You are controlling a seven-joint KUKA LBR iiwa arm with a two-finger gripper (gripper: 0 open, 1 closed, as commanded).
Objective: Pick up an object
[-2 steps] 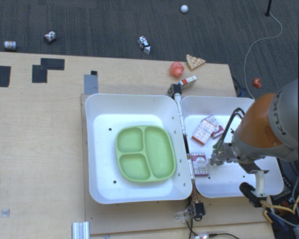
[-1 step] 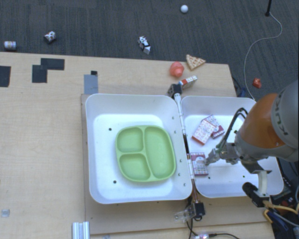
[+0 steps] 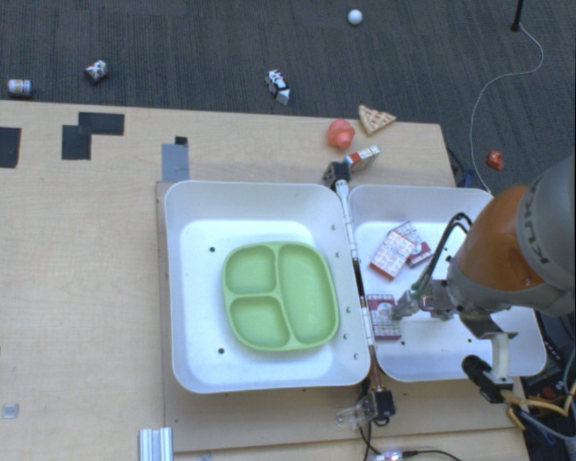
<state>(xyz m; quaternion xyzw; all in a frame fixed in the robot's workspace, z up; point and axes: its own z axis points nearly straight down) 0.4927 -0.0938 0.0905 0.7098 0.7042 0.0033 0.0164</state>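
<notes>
At the near edge of the tabletop (image 3: 81,315), a cable clip (image 3: 373,407) sits just below the seam between the two white bins. The left bin (image 3: 180,297) holds a green tray (image 3: 281,297) with three compartments, lying flat near its middle. The right bin (image 3: 423,360) holds the arm (image 3: 508,248), which reaches in from the right, its orange band above the bin's right half. The gripper (image 3: 407,304) hangs low over the bin floor beside a small packet (image 3: 382,315) with red and white print that lies against the bin's left wall; whether the gripper is wide or narrow, I cannot tell, and nothing shows between it. Farther back in the same bin lies a red-and-white card (image 3: 393,250), tilted, with a small red piece (image 3: 419,254) touching its right side. Both are apart from the gripper. Beyond the bins, at the tabletop's far edge, a small red-and-white tube (image 3: 364,157) lies near the bins' seam, with a pink ball (image 3: 340,133) just behind it and a pizza-slice toy (image 3: 376,118) to its right. Black tape patches (image 3: 90,131) mark the tabletop's far left. On the dark carpet (image 3: 225,45) past the tabletop lie scattered small things: a white ball (image 3: 355,16), a black-and-white toy (image 3: 278,85), and two more small pieces (image 3: 95,70) at the far left.
</notes>
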